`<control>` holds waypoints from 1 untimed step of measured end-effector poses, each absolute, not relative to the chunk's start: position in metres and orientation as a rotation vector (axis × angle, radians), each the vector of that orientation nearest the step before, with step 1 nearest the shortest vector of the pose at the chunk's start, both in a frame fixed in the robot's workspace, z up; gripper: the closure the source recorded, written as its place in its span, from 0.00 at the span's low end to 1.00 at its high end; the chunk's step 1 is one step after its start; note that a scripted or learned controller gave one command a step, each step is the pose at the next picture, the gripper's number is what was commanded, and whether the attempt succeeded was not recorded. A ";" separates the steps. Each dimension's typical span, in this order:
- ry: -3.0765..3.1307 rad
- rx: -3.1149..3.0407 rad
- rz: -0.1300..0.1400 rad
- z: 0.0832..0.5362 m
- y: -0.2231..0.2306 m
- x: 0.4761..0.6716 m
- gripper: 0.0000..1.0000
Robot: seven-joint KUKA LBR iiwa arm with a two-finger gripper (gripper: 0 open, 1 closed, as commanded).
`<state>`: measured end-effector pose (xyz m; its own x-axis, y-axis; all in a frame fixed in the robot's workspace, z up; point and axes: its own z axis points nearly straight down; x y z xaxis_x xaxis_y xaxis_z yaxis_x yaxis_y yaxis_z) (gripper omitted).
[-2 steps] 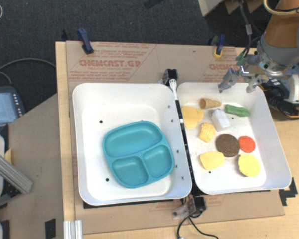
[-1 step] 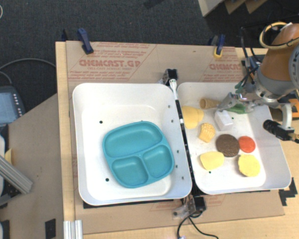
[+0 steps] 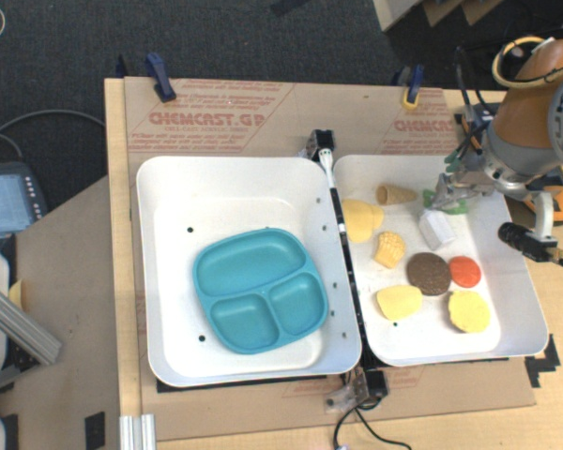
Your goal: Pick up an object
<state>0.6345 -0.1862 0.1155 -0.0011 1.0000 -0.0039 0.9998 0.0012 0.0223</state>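
Hovering low over right bin point(image 3: 535, 331) — gripper point(image 3: 453, 195) poised above white object point(image 3: 436, 228), likely for grasping; finger state impossible to tell.

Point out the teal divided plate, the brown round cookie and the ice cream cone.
Teal divided plate point(image 3: 260, 290), camera view, on its large upper compartment.
Brown round cookie point(image 3: 429, 274), camera view, on its top face.
Ice cream cone point(image 3: 394, 194), camera view, mid-cone.

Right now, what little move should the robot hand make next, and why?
Probably a short drop straight down. The gripper hangs at the right bin's far edge, over something green, with a small white object just in front of it, and nothing shows between its fingers. The toy ice cream cone lies close to its left, so any sideways move could bump it.
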 end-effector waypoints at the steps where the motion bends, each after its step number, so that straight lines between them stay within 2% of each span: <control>1: 2.208 2.207 0.022 0.125 -0.186 0.635 1.00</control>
